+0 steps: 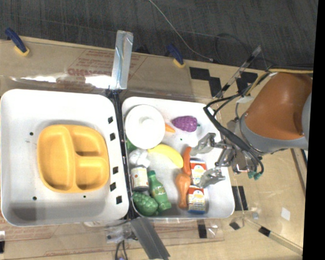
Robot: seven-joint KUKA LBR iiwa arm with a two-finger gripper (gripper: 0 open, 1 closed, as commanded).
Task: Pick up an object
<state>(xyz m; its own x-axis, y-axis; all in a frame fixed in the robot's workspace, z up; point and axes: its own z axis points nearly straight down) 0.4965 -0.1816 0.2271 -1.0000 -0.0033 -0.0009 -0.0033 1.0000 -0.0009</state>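
Two bins side by side. Left bin [13, 145] carries one yellow tray [73, 157], lying flat. Right bin [224, 204] is crowded, so that is where I go to pick. White lid [144, 125] at the top, purple grapes [185, 123] beside it, banana [168, 154] mid-bin, green bottle [158, 189] and broccoli [145, 203] low. My gripper [210, 160] hangs over the right side, fingers spread apart, nothing between them. Below them: a carrot [182, 183] and two small cartons [196, 199], packed close. Likely targets, I judge; the tight packing could foul a clean grasp.
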